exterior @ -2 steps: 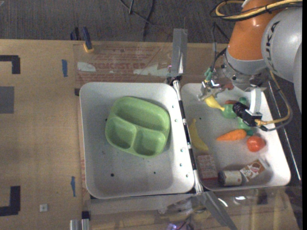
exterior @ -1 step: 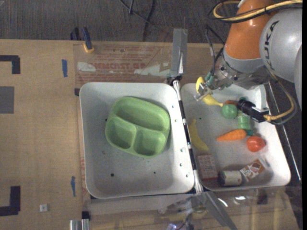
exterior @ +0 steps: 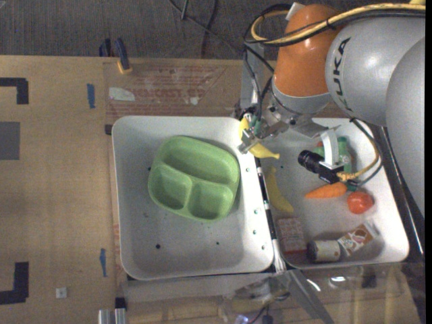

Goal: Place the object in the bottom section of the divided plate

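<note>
The fingers of the two-finger gripper (exterior: 251, 139) appear closed on a small yellow plastic banana (exterior: 262, 151), light, rigid and slippery, just right of the green divided plate (exterior: 194, 178); grip mid-body.

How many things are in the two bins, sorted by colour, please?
Green: 1, the plate
Yellow: 2, a banana and a yellow piece at the gripper
Orange: 1, a carrot
Red: 1, a tomato
Brown: 1, a bottle
Total: 6
</note>
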Action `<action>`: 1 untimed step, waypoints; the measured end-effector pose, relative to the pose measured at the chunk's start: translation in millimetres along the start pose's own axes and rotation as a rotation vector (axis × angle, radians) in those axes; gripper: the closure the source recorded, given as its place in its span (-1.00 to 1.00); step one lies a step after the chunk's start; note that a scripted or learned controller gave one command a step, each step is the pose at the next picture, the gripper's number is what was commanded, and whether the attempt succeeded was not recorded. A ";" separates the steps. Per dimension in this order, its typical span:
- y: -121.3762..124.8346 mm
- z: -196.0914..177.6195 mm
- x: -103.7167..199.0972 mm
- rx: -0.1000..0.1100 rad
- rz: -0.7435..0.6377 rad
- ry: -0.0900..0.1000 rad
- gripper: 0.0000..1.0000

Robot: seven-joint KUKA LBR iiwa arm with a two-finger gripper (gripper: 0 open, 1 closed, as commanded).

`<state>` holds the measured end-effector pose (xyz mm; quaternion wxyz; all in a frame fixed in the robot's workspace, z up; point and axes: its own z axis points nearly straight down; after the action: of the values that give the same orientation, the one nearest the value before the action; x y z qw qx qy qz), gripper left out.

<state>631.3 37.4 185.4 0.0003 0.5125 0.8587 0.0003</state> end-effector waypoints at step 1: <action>3.9 0.0 -16.4 -0.003 -0.078 -0.003 1.00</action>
<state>642.5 24.8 185.4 0.0021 0.4785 0.8781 0.0010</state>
